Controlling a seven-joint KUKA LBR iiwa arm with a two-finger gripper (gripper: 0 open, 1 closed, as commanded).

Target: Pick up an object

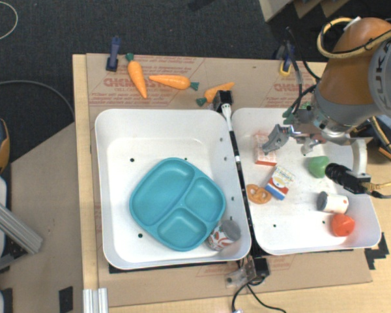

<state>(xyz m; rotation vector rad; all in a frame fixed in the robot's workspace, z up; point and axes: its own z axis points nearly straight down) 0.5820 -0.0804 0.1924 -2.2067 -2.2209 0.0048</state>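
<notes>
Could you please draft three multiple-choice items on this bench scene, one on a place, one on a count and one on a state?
1. Where does the teal divided plate lie?
A. In the left bin
B. In the right bin
C. On the cardboard behind the bins

2. How many toy carrots lie on the cardboard behind the bins?
A. One
B. Three
C. Five

3. How does the gripper stand?
A. Clamped on the plate
B. Above the right bin, holding nothing
C. Resting on the cardboard

Answers:
1. A, since the plate rests inside the left bin.
2. B, since three carrots lie along the back.
3. B, since it hangs over the right bin near a red-and-white packet, with nothing between its fingers.
</notes>
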